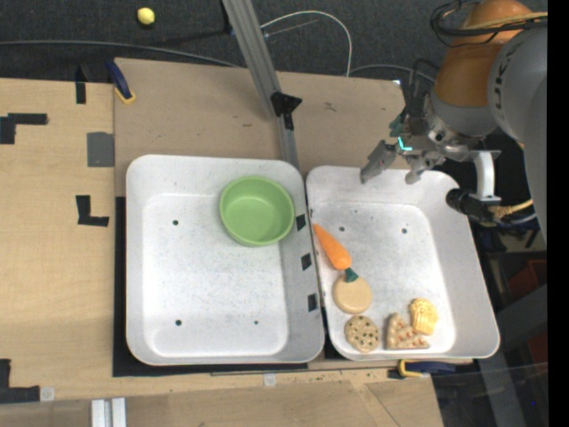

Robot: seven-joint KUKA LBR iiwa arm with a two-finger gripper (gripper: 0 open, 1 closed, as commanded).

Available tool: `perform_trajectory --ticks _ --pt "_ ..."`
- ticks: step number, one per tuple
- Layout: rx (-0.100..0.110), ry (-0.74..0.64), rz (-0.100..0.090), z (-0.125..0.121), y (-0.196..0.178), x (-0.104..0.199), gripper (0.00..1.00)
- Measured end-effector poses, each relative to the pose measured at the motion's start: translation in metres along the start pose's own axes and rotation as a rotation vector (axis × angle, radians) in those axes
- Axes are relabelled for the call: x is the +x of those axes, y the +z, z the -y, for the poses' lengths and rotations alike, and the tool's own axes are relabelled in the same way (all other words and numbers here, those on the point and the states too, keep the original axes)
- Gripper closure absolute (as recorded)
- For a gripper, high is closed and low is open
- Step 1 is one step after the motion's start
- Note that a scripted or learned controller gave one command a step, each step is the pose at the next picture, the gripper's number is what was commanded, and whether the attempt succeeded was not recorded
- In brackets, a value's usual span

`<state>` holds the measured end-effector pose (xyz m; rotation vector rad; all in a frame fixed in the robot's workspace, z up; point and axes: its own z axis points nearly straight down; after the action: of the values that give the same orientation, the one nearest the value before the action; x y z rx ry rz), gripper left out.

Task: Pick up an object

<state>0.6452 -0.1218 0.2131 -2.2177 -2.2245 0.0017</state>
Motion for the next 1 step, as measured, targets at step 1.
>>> perform_trajectory --ticks 1 --pt "0.007 0.002 0.000 0.0018 0.0649 -0.0014 0.00"
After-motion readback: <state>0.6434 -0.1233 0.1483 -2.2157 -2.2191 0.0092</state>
